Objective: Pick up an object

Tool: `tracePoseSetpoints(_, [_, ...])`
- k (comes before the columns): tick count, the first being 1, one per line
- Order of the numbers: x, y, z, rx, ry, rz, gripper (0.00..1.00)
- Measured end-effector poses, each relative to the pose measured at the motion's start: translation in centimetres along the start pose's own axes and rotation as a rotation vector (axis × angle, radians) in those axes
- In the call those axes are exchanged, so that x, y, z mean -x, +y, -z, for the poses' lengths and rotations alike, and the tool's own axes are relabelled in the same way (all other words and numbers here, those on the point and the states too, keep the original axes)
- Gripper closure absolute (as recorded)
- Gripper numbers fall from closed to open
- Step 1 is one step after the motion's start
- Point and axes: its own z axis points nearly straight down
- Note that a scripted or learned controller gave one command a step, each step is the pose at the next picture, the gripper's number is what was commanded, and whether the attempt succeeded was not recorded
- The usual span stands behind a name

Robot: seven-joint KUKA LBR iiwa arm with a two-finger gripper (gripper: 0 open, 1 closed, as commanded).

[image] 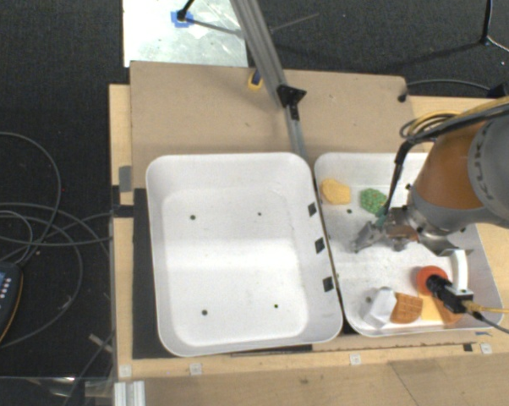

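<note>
Objects lay scattered in the right bin (347, 307): 1 yellow piece (336, 193), 1 green piece (373, 200), 1 orange piece (407, 309). The fingers (366, 237) hung over bare floor between them, grasping nothing visible; their spread could not be told.

Two shallow white bins sit side by side — the left bin (238, 252) and the right bin (352, 269). The right one holds five loose things: one yellow lump (336, 193), one green piece (373, 200), one red round object (429, 277), one orange waffle-textured piece (407, 309) and one white-grey object (377, 307). One arm — with one gripper (369, 237) — reaches over that bin.
</note>
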Motion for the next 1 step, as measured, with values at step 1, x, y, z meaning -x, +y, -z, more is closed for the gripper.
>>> tracePoseSetpoints(1, [0.04,0.13,1.21,0.005,0.0,0.0,1.0])
